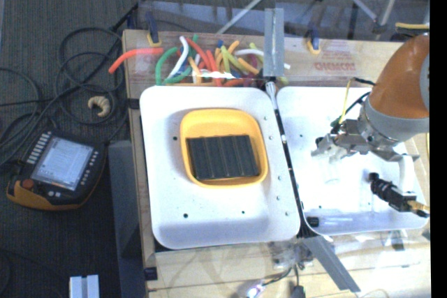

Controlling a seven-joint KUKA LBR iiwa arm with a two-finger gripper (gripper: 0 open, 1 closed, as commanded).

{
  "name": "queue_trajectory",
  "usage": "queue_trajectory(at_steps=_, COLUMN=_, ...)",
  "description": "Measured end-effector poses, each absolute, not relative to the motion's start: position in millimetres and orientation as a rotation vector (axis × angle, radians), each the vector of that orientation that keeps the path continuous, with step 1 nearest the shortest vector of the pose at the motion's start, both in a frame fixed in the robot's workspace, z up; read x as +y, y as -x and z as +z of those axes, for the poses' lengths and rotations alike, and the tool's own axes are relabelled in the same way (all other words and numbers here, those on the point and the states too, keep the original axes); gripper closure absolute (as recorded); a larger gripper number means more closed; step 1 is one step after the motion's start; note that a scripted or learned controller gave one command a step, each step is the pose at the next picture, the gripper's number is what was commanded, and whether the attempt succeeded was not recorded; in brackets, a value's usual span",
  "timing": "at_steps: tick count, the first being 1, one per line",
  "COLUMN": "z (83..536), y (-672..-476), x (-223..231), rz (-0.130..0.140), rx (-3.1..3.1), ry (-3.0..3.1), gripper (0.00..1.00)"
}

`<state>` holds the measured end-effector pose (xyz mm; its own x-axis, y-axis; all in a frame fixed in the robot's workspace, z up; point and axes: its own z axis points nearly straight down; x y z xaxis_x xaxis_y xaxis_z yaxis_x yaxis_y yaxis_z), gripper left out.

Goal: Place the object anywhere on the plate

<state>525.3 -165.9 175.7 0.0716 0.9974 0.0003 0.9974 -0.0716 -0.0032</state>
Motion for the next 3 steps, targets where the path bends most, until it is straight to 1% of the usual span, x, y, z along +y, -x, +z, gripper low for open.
queue_trajectory(at_steps=1, z=172, y=-483.2, x=-132, rz=0.003, rx=-2.260, ry=2.178, gripper=1.00)
queue_trajectory(at_steps=2, z=179, y=-484.9, x=-110, rz=-0.002, rx=-2.671, ry=1.655, gripper=1.00)
queue_trajectory(at_steps=3, z=183, y=-553.8, x=-67, rz=-0.002, rx=-2.872, ry=1.274, gripper=1.00)
